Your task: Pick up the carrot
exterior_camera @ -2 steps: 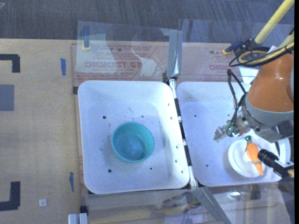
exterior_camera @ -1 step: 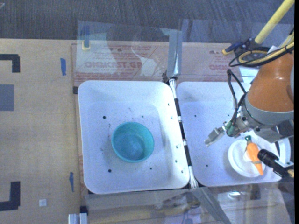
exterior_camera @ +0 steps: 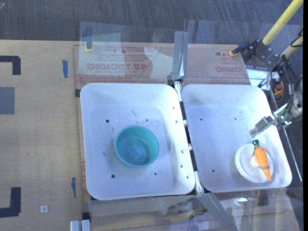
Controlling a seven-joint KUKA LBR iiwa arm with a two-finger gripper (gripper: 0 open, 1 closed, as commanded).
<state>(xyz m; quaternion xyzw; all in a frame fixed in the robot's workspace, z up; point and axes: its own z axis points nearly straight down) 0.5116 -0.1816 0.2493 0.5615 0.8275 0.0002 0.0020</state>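
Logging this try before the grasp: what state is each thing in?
carrot: lying on the white plate, not gripped.
white plate: flat in the right bin's near right corner.
teal bowl: upright in the left bin.
tool: above the carrot, apart from it.

Robot lab, taped bench (exterior_camera: 38, 129), white bins (exterior_camera: 96, 100)

Dim, bluish cast, soft focus w/ glare on clear panels (exterior_camera: 130, 47).
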